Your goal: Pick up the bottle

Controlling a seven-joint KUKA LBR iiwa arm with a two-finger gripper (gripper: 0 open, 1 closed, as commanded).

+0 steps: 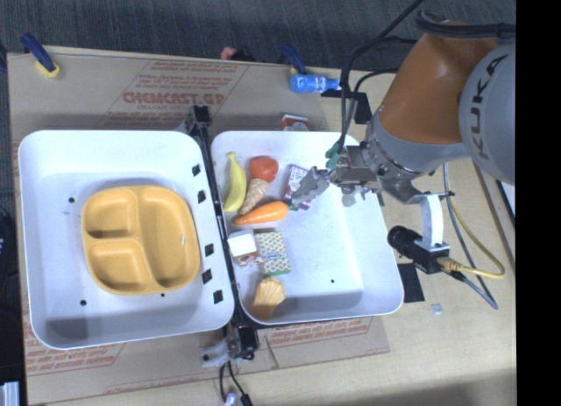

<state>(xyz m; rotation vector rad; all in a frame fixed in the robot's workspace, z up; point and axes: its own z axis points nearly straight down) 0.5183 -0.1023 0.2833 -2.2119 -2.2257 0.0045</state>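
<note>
Approach step: the gripper (308, 187) hovers just right of the carrot (261, 213); its opening is unclear, and the bottle needs locating next.

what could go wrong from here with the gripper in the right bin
1. The toys are packed close: the banana, tomato, ice cream cone and carrot touch or nearly touch, so a descent by the gripper may knock or grab the wrong one.
2. No bottle is clearly recognisable among them, so the target could be misjudged.
3. The items lie close to the right bin left wall, leaving little finger room.
</note>
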